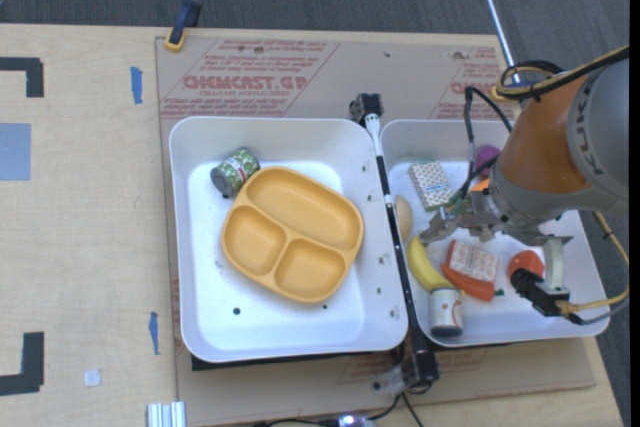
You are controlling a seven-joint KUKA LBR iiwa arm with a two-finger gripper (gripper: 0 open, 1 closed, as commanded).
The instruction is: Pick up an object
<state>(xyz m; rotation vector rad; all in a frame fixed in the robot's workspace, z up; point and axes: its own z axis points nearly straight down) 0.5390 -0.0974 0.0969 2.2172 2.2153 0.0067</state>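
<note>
A grey KUKA arm with an orange band reaches in from the right over the right-hand white bin, its wrist low above a cluster of small objects. The gripper sits near the bin's middle, just above a red-and-white packet — the wrist hides its working end, so whether it is open, closed or holding anything cannot be told. Beside the packet lie a banana along the bin's left wall, a small white-and-grey can near the front wall, and a red-orange piece to the right. A patterned white box rests toward the back of the bin, with a purple object partly hidden behind the arm, and a pale rounded item lies against the left wall. In the left-hand white bin, a yellow three-compartment plate lies flat at the centre — a green-labelled can on its side touches or nearly touches its back-left rim. Both bins stand on a sheet of printed cardboard laid over a light wooden bench.
</note>
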